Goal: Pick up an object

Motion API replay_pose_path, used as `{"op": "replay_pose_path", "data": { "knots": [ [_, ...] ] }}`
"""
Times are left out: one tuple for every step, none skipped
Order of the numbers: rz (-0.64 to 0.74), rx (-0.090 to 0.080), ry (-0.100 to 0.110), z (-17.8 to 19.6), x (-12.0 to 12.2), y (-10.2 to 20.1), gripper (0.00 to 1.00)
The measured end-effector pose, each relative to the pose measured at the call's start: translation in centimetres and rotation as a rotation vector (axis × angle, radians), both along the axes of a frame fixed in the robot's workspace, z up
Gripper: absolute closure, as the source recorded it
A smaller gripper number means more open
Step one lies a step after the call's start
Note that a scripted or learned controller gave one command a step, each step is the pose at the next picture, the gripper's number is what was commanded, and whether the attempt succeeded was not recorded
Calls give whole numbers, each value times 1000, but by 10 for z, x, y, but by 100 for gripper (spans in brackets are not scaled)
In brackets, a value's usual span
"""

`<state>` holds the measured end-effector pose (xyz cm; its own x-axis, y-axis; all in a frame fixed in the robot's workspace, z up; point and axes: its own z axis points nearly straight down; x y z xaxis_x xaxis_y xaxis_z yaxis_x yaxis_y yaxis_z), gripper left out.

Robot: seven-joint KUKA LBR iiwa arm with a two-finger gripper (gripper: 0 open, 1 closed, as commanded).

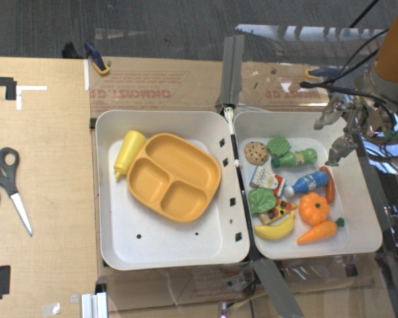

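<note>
- Your pick candidates all lie in the right bin, a heap of toy food; take the orange pumpkin in it as your landmark.
- Just below the pumpkin lies a carrot with its green top pointing right; to the pumpkin's lower left lies a banana.
- Up and left of the pumpkin you see a blue-and-white bottle, and a red piece touches the pumpkin's upper right.
- Further up from the pumpkin sit a green vegetable and, to its left, a cookie.
- Left of the pumpkin are a small white carton and a green leafy piece.
- The gripper hangs above the pumpkin, over the bin's upper right corner, apart from every toy; you cannot tell how its jaws stand.
- Far left of the pumpkin, the left bin holds an orange divided tray with a yellow bottle touching its left edge.
- Further left still, scissors lie on the wooden bench.
</note>
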<state>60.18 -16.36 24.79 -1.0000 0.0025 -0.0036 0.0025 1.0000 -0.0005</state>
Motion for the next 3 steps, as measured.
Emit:
{"op": "replay_pose_path", "data": {
  "knots": [
    [2, -5, -22, -132, 19, -14, 0],
    [-173, 0, 0, -155, -48, -7, 0],
    [-225, 0, -4, -154, -93, 4, 0]
  ]
}}
